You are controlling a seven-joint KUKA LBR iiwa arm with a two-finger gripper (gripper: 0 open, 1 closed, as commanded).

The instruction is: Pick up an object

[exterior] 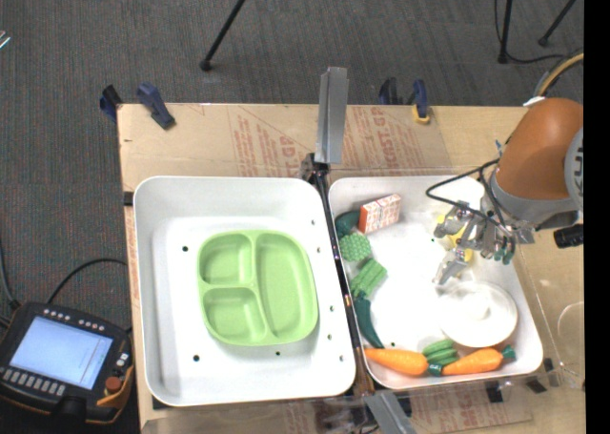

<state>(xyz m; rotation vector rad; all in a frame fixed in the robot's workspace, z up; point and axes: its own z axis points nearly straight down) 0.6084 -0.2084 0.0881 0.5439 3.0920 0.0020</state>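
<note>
Two carrots [434, 361] lengthwise along right bin's [419, 192] near wall, leafy ends together.

I'm seeing my arm [538, 160] as a rounded orange dome over a grey collar. Thin black cables loop off its left side. Below sits the gripper [456, 265], small silver metal parts with yellow flecks.

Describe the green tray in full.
The green tray is pale green, looks like plastic, and has rounded corners and three compartments: two small ones on its left and one long one on its right. It lies flat, slightly turned, about mid-floor in the left bin. Nothing shows in its compartments.
</note>
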